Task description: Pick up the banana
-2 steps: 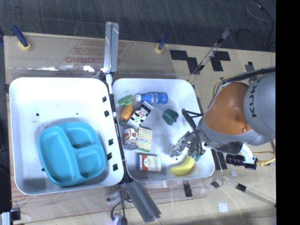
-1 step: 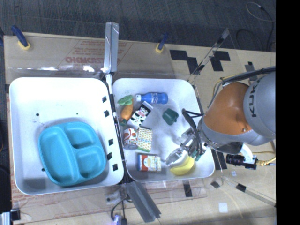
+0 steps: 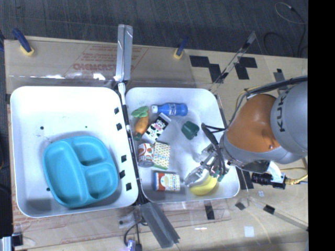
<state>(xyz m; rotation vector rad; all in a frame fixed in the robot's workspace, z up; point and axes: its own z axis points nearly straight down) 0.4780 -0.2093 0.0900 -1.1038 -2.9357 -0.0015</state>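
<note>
The gripper [image 3: 200,178] sits low in the right bin [image 3: 212,99], at its five o'clock corner. Its fingers touch the banana [image 3: 205,186]; whether they clasp it, I cannot tell.

Bright even light, soft shadows, slight blur

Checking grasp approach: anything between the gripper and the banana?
Nothing: in the camera view the gripper sits right at the banana, with no item between them.
</note>
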